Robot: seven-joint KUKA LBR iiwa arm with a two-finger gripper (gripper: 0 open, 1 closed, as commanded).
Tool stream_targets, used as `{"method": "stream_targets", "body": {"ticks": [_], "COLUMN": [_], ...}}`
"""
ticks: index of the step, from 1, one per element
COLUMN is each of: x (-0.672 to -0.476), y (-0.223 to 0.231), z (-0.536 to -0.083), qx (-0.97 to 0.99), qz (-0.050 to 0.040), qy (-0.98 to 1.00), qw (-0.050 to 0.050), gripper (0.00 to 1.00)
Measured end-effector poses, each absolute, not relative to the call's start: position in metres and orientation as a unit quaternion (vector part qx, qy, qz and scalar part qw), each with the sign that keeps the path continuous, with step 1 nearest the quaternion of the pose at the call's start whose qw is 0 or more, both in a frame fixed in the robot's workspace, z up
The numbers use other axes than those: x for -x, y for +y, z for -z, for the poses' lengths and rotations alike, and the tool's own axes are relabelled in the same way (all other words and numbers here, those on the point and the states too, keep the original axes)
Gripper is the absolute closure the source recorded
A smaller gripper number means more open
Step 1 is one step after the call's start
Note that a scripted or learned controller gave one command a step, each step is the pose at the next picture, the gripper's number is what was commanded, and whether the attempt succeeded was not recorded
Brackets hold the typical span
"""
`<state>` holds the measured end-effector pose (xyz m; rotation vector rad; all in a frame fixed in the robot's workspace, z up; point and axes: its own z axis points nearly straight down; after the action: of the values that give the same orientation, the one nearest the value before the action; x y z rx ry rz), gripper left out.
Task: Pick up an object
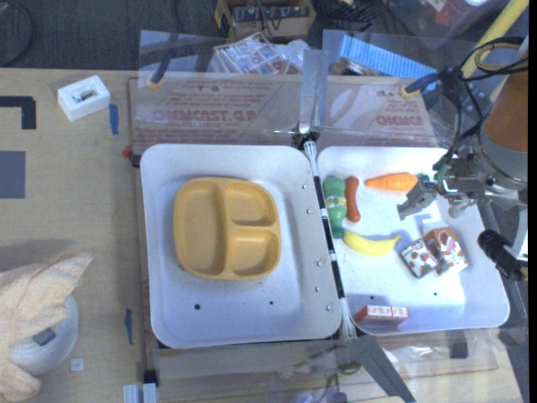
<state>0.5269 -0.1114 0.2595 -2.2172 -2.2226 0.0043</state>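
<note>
Orange carrot [391, 181] just left of end effector [430, 198]; fingers spread, nothing held.

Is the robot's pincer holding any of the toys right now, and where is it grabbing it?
No, nothing. The pincer hangs open over the right bin, just right of the carrot, with nothing between its fingers.

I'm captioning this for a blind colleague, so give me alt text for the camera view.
A gripper hovers over the right bin, near a carrot, banana, red pepper, green vegetable and small packets. The left bin holds a yellow divided tray.
</note>
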Motion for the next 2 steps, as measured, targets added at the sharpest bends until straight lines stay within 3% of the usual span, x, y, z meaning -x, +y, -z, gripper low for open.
{"method": "stream_targets", "body": {"ticks": [1, 2], "x": [-0.578, -0.539], "y": [-0.106, -0.111], "z": [-0.125, -0.088], "qx": [0.644, 0.683], "qz": [-0.0008, 0.0036], "qy": [-0.765, -0.73], "qw": [0.002, -0.002], "gripper": [0.0, 0.0]}}
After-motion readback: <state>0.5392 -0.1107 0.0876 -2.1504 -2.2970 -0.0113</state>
